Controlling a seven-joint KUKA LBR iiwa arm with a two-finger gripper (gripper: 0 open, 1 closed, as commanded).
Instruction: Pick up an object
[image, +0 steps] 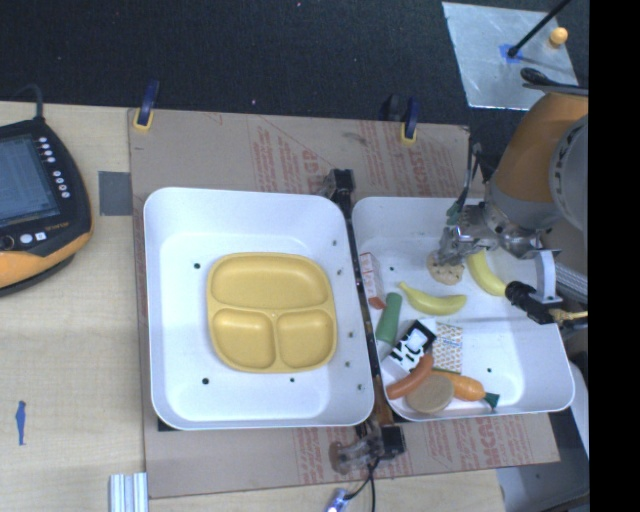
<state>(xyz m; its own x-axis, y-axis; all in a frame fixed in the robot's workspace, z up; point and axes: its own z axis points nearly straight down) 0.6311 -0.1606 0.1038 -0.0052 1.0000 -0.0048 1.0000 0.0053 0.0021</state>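
Observation:
My gripper (455, 243) hangs low in the back half of the right bin (545, 350), reaching in from the right. Directly beneath its tip lies a round tan cookie (444, 268), partly covered by it; whether they touch is unclear. One yellow banana (488, 273) lies just to the right of the cookie. A second banana (433, 299) lies in front of it. Further forward are a green cylinder (388, 318), a black-and-white box (409, 346), a red sausage (411, 377), a brown disc (430, 397) and an orange carrot (467, 386).
The left bin (170, 300) holds a yellow divided plate (271, 310). A patterned card (448, 347) lies by the box. A black-and-orange tablet pendant (35, 200) rests on the bench at far left. A black clip (343, 183) stands where the bins meet at the back.

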